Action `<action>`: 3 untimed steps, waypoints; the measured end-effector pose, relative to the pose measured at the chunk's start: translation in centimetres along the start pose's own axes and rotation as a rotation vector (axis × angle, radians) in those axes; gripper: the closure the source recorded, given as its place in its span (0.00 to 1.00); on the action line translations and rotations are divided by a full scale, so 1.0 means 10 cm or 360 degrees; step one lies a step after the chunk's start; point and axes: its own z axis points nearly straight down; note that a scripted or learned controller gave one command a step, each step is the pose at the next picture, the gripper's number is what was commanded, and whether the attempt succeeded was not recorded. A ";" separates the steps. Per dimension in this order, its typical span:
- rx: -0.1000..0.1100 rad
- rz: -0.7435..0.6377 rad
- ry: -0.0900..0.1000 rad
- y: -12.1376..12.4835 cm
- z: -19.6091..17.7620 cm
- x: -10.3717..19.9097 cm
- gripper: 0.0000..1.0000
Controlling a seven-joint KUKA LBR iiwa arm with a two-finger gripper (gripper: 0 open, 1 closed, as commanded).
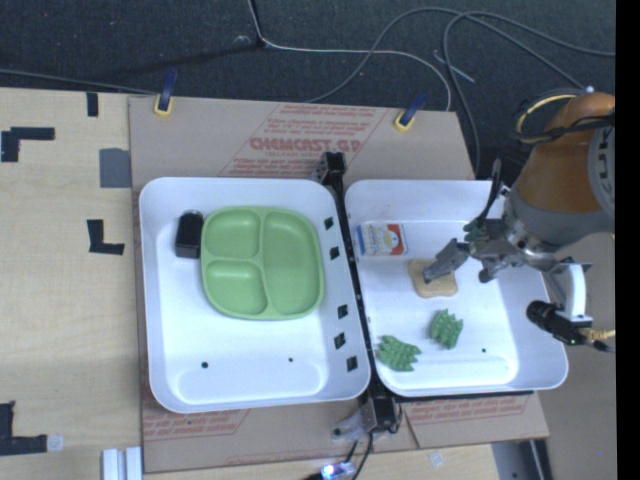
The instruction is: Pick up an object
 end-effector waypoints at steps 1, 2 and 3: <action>-0.0021 -0.0006 -0.0003 0.03 -0.07 0.00 0.00; -0.0012 -0.0004 -0.0005 0.09 0.50 -0.06 0.00; -0.0024 -0.0005 -0.0009 0.10 0.96 -0.06 0.00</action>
